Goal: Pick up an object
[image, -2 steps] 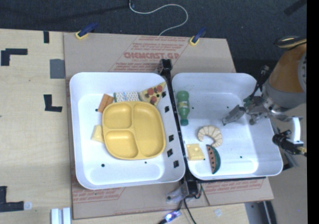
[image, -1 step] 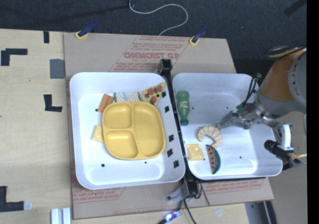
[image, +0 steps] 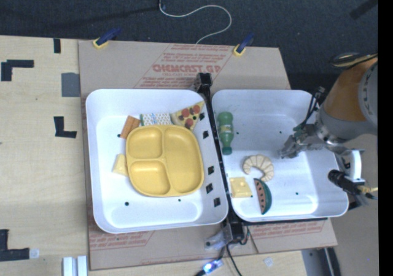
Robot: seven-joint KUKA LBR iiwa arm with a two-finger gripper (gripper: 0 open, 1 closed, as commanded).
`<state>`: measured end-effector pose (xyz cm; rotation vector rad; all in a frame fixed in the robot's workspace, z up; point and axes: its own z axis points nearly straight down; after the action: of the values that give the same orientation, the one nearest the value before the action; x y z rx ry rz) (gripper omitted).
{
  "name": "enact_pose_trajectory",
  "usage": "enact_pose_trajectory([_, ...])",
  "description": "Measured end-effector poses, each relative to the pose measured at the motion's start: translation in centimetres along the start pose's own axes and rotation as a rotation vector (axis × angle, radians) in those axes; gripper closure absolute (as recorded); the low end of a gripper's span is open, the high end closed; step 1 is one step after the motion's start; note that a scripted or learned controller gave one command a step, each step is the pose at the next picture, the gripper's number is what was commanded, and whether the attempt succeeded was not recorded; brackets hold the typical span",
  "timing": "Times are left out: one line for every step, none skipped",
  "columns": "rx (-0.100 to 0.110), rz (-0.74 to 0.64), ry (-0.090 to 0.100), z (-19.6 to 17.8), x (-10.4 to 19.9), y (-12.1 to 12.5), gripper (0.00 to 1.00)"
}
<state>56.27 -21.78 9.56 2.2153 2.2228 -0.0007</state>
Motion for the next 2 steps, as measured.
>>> enact_pose_trajectory([-0.001,0.001,0.003,-4.6,0.9,0.2,1.0])
enact_pose_trajectory([-0.003,0.001,0.002,-10.6,1.3,-0.2,1.0])
